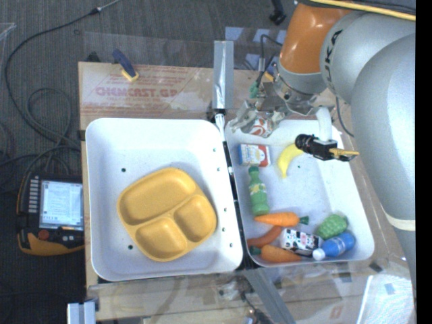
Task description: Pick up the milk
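You would have seen the tool (260,117) hovering over the far left corner of the right bin (356,201), though whether it was spread or closed could not be told from this angle. The milk (300,240), a small black-and-white carton, lay on its side near the bin's front edge, between an orange carrot (277,218) and a blue bottle (336,245). The left bin (108,147) held a yellow divided tray (167,212).

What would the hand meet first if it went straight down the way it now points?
Probably the far rim of the right bin under the hand, or bin floor by the small carton; depth is unclear from above.
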`<state>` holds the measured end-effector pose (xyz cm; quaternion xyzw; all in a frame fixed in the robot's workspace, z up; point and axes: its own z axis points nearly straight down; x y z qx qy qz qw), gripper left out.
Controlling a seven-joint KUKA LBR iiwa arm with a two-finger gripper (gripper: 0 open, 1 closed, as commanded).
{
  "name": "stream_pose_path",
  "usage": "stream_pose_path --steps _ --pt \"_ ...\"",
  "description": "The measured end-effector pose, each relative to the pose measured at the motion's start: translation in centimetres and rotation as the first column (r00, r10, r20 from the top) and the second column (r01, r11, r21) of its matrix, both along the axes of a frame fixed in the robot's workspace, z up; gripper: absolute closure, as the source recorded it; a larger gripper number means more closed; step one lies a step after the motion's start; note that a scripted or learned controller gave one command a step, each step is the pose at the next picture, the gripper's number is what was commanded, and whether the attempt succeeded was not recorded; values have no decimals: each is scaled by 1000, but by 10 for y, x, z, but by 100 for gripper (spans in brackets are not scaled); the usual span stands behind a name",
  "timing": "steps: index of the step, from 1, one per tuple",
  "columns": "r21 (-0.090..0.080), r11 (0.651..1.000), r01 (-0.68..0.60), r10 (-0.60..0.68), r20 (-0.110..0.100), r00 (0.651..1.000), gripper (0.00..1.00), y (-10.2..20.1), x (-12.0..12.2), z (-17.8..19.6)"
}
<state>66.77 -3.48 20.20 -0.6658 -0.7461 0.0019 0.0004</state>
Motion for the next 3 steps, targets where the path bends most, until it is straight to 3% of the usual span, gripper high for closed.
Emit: stream_pose_path --steps 1,2,3 --pt "-1 1000 -7 7 2 1000 100 -46 0 2" --pt "-1 990 -143 143 4 990 100 -31 1 24" --pt "0 984 180 -180 2 984 100 -40 0 22"
